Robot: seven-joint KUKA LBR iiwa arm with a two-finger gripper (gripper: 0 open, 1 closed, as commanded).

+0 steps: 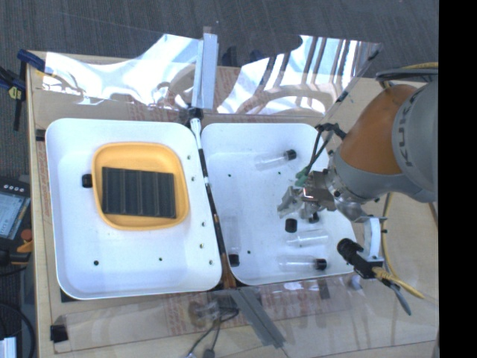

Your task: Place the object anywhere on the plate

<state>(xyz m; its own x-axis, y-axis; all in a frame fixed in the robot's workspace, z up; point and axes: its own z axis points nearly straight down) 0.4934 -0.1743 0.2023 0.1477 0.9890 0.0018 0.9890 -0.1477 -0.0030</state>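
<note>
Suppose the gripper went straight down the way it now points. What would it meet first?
Probably the clear vial with a black cap lying just beneath the gripper on the right bin floor, though depth is hard to judge.

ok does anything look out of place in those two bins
Nothing looks spilled or broken. The clear vials lie loose on their sides in the right bin, pointing different ways, and the yellow plate sits slightly askew in the left bin.
</note>
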